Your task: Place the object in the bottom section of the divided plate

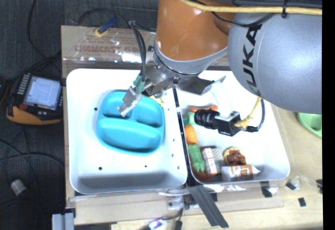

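A blue divided plate (131, 135) lies in the left white bin (86, 171). It has two smaller sections at the top and one wide section at the bottom. My gripper (127, 104) hangs from the orange-banded arm and sits low over the ridge between the two upper sections. I see nothing held at its tip. All three plate sections look bare. Several toy food items lie in the right bin (277, 156), among them an orange carrot (191, 134), a green piece (196, 157) and a bottle (238, 172).
The arm's large orange and grey body covers the upper middle and right of the view. A black cylinder with a cable (217, 121) sits over the right bin. A handheld screen device (39, 93) lies left of the bench.
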